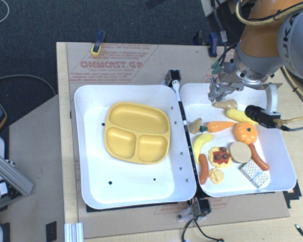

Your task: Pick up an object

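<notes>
The gripper (219, 94) sits low over the back left part of the right bin (280, 158), w/ the arm coming in from the right, prob. so it can drop straight onto whatever lies nearest that corner. Can't tell the pincer's state: the tips are dark and blurred against the bin wall, and nothing shows held there. Closest candidate is the pale ginger-like piece (226, 104), just beside and below the tips; the corn cob (240, 116) lies next to it, then the carrot (221, 126) and orange (246, 133) nearer the middle. The rest of the toy food is crowded toward the front: banana (201, 144), sausage (203, 168), a small tart w/ berries (221, 156), a round biscuit (240, 152), a foil-wrapped block (254, 174). Items touch or overlap, so a clean grab looks tricky; the back piece is the most exposed. The left bin (91, 180) holds only a yellow divided tray (137, 132), likely the drop side, well apart from the arm.
</notes>
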Action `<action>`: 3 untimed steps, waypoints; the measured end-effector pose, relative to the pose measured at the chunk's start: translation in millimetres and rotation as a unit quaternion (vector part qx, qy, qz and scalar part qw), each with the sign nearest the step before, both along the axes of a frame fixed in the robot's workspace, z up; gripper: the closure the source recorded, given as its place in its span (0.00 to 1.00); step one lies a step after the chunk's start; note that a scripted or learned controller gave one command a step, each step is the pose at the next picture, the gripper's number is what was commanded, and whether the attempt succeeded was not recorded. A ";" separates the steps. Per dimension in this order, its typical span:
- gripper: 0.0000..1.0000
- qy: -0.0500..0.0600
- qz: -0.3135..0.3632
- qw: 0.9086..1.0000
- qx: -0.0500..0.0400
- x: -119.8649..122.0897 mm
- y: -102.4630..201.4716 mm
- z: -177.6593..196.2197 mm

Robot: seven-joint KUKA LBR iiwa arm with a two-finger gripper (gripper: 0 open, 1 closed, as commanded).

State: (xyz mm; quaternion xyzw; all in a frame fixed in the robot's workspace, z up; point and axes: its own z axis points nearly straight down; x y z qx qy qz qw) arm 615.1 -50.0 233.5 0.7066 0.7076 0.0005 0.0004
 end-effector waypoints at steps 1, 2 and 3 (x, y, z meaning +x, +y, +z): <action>1.00 0.002 -0.001 1.000 0.000 -3.5 -3.7 -19.3; 1.00 -0.001 -0.001 1.000 0.000 1.5 -8.3 -15.8; 1.00 0.002 -0.001 1.000 0.000 -7.1 -5.5 -18.1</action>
